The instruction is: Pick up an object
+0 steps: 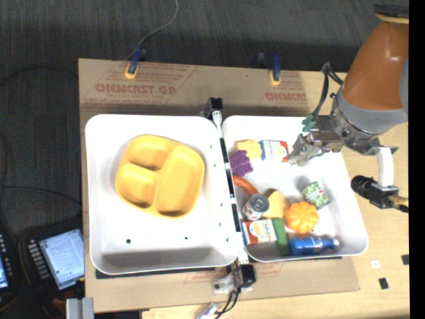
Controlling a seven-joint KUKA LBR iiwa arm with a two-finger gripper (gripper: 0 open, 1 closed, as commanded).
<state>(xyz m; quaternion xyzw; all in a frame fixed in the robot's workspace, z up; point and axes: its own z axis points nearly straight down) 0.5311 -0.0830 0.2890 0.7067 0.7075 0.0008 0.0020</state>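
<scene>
Toys [285,211] crowd the right bin [355,234]; end effector [300,153] state unclear.

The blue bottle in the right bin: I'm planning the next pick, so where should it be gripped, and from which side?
Likely from above, closing across the blue bottle's mid-body. It lies on its side along the right bin's near wall, so its ends and near side look hard to reach. The orange pumpkin sits close behind, so clearance is tight.

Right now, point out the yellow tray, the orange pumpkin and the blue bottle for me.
yellow tray [159,175], camera view, on the ridge between its compartments.
orange pumpkin [301,217], camera view, on the middle of its ribbed top.
blue bottle [312,246], camera view, on the middle of its body.
</scene>
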